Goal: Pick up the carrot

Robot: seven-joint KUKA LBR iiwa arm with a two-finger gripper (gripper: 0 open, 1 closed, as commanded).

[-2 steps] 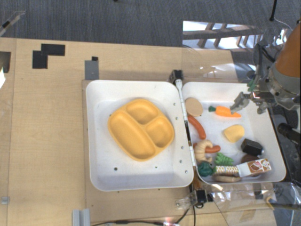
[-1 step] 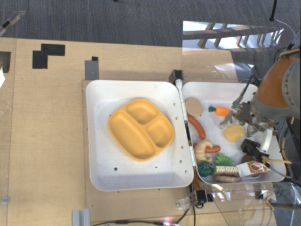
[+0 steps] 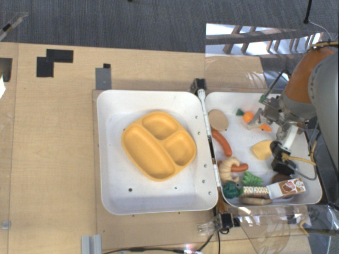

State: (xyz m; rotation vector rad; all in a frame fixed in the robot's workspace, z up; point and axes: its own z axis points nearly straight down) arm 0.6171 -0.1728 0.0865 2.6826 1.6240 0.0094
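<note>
2 shallow white bins side by side on a pale wooden surface point(image 3: 53, 157). Left bin point(image 3: 114, 194) at 9 o'clock from the right one, holding a yellow 3-compartment plate point(image 3: 158, 144), set at a slant near its middle.

Right bin point(image 3: 241, 142) crowded with toy food. Carrot point(image 3: 248, 117), small and orange with a green top point(image 3: 239, 111), lying toward 12 o'clock in that bin. Tan round piece point(image 3: 218, 120) at 9 o'clock from the carrot, near the bin's left wall. Red sausage point(image 3: 222, 142) at 6 o'clock from the tan piece, lying at a slant. Pale yellow wedge point(image 3: 261, 150) near the bin's middle, toward 3 o'clock from the sausage. Cluster along the 6 o'clock edge: a beige curled piece point(image 3: 229, 166), a short red piece point(image 3: 240, 168) touching it, a dark green piece point(image 3: 231, 189), a lighter green leafy piece point(image 3: 252, 179), a brown roll-shaped piece point(image 3: 255, 199) and a brown-and-white carton point(image 3: 288, 187) toward 4 o'clock.

Grey arm with orange band point(image 3: 302, 81) reaching in from 3 o'clock. Gripper point(image 3: 265, 118) hanging just beside the carrot, at its 3 o'clock side, with another small orange bit point(image 3: 265, 126) just under the metal parts. Cannot tell how far open, nor whether anything sits in its grasp. Black cabling and a black block point(image 3: 282, 163) dangling below the wrist, at 3 o'clock from the yellow wedge.
</note>
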